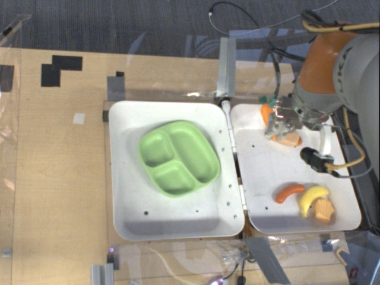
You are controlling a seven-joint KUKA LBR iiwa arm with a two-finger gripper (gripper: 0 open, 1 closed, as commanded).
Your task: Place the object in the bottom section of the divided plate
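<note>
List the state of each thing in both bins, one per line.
Green divided plastic plate: in the left bin, all sections bare.
Orange sausage-shaped toy: lying flat, right bin.
Yellow toy banana: lying beside the sausage.
Tan wedge-shaped piece: lying under the claw.

The divided plate (178,157) lies in the left bin (127,218), near that bin's middle. The right bin (261,218) sits just beside the plate's bin, to the plate's right. In the right bin, the sausage (288,192) lies right of the plate, toward the near edge. The banana (312,198) touches the sausage's right end, and a wedge-shaped piece (324,210) rests against the banana, farther from the plate. Behind these, toward the far edge, lies a flat piece (289,139), with the gripper (279,123) over it and a carrot (265,113) just beside the gripper on the plate's side.
</note>
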